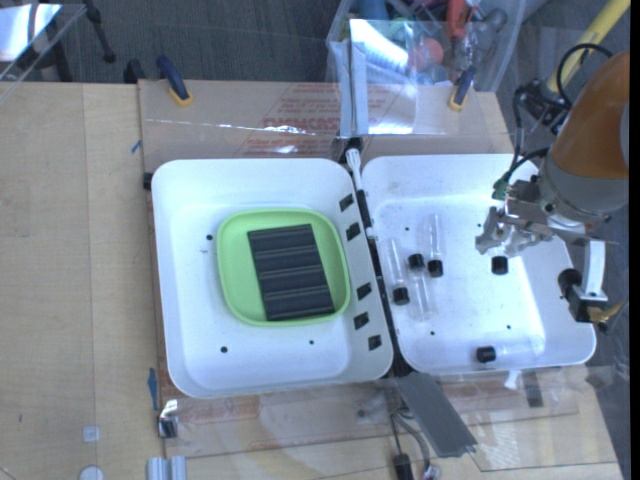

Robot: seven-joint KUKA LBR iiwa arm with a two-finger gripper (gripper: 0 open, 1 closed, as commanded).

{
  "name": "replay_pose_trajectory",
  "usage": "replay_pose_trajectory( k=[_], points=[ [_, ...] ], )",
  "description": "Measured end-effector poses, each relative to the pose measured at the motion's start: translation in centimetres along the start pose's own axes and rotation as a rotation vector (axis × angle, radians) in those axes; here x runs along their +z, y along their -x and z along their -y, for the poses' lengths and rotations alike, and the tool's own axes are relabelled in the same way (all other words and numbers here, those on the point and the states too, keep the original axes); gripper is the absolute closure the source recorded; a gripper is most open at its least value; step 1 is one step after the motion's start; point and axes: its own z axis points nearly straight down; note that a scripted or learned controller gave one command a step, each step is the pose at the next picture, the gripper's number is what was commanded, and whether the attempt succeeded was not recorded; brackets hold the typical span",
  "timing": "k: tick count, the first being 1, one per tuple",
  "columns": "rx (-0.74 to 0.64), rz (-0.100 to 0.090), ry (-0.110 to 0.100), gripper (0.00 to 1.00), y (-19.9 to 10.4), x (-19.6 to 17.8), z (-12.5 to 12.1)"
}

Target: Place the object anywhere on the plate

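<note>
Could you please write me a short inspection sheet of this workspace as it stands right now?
Surface: wooden bench bearing a left bin and a right bin side by side.
Job's things: green plate in the left bin, with a dark ribbed block lying on it.
Clutter: clear tubes with black caps scattered in the right bin; one black cap near its front edge.
Grippers: hand over the right bin's right half; finger state unclear.
Cables: black cables beside the arm; more below the bins' front.
Surroundings: clear box of colourful items behind the bins; blue-handled clamp at the back.
</note>
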Motion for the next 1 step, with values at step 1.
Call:
replay_pose_trajectory(
  k=[1],
  points=[
    [0.0,0.0,0.0,0.0,0.0,-0.02,-0.01]
  ],
)
